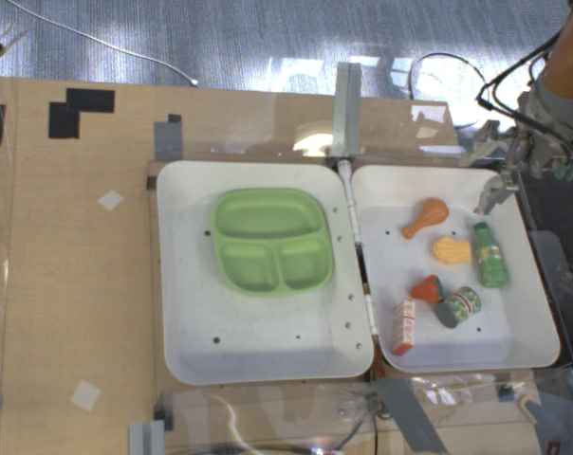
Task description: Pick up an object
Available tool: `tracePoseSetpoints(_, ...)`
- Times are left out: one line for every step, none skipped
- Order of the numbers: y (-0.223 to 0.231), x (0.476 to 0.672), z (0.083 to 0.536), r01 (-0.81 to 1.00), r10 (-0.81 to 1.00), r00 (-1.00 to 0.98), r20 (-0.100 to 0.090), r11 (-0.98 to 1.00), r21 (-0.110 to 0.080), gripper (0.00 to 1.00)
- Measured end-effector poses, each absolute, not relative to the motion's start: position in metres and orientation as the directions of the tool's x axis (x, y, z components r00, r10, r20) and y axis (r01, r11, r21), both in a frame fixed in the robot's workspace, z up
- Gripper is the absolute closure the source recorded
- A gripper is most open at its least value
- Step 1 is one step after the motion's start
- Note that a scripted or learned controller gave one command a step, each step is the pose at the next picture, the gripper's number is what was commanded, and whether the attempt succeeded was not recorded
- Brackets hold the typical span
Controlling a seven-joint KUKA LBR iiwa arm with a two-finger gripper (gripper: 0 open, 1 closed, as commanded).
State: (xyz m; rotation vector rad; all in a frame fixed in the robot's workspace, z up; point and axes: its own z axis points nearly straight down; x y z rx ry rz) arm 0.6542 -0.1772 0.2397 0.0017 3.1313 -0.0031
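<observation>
In the right bin, right of centre in the frame, lie an orange drumstick, a yellow piece, a green bottle, a red piece, a small can and a red-and-white carton; their labels are too small to read. The gripper hangs over the bin's upper right corner, holding nothing; how far its fingers are apart cannot be told. The left bin holds a green divided plate.

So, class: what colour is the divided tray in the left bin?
Light green; the divided tray shows clearly in the camera view.
</observation>
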Motion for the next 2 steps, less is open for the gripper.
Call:
tracePoseSetpoints(-0.150,0.655,0.099,0.116,0.116,-0.993,-0.013,0.993,0.000,0.00)
tracePoseSetpoints(-0.148,0.658,0.113,0.109,0.109,-0.994,-0.024,0.994,-0.001,1.00)
